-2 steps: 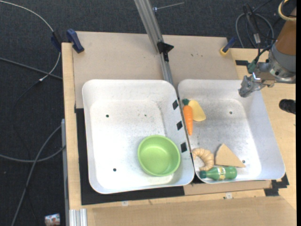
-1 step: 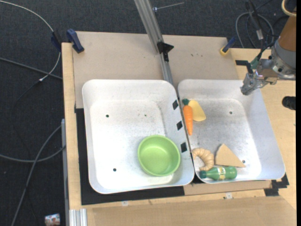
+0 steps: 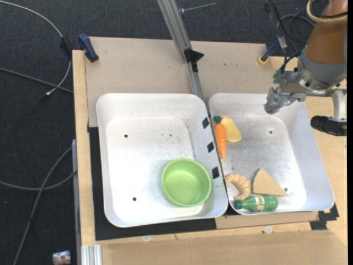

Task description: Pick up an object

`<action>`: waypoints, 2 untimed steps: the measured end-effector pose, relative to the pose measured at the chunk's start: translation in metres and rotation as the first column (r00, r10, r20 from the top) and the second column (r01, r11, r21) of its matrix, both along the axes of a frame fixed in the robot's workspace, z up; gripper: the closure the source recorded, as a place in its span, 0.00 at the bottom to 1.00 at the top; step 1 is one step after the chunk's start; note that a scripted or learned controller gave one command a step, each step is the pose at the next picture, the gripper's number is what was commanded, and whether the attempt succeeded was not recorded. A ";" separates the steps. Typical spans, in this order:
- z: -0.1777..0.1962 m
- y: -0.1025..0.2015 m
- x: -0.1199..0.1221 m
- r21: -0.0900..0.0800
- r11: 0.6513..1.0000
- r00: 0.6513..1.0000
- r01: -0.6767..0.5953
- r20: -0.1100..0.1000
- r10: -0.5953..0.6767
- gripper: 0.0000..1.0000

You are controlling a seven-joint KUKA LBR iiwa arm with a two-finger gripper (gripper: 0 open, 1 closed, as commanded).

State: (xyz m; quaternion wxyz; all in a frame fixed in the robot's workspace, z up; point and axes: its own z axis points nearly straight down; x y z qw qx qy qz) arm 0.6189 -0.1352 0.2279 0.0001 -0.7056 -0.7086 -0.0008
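Carrot (image 3: pixel 220 139) beside the right bin (image 3: pixel 309 164) left wall, gripper (image 3: pixel 274 103) above that bin's far edge, we cannot tell its fingers' state.

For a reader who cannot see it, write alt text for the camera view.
The gripper hangs over the right bin's far edge, above a carrot, croissant, wedge and green bottle. The left bin holds a green bowl.

Arm (image 3: pixel 325 37) cut off top right.
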 end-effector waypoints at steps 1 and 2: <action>-0.008 0.055 0.008 0.000 1.000 1.000 0.000 -0.001 0.000 1.00; -0.015 0.107 0.010 0.000 1.000 1.000 0.000 -0.001 0.000 1.00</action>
